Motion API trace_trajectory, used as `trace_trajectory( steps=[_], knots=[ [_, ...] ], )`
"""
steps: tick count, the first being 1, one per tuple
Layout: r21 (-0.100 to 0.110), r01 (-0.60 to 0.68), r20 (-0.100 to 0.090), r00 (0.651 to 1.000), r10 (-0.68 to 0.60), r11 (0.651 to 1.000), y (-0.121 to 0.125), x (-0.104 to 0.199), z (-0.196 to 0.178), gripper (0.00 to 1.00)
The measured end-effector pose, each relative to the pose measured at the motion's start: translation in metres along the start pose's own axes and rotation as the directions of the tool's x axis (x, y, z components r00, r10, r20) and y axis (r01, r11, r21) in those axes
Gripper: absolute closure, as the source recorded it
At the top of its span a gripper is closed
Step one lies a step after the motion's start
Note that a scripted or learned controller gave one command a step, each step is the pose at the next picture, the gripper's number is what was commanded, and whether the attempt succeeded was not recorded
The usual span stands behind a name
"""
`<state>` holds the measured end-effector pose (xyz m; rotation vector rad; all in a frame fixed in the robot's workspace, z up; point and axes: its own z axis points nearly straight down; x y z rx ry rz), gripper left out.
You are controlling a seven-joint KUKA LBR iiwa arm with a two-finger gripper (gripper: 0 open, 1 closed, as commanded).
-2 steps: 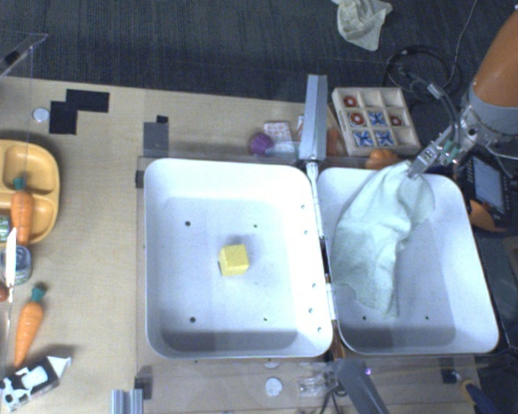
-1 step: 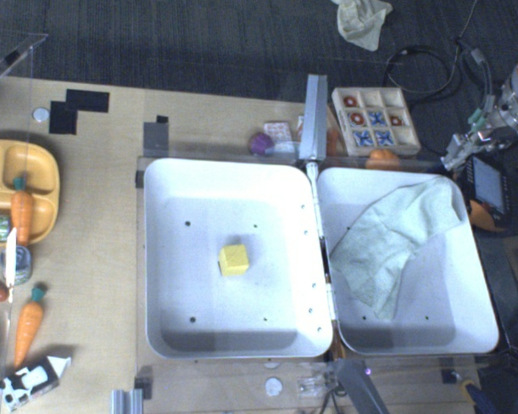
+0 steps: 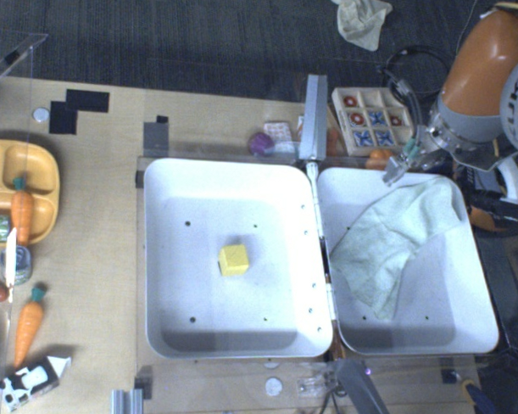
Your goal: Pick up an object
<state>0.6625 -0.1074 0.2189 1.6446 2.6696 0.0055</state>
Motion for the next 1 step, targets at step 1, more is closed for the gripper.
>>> trace_trajectory(
  steps=[1],
  knots=[
    [-0.003,0.007,0.005,1.000,-0.006,1.000,-0.0225,-0.0636,-0.0463,1.00]
  ],
)
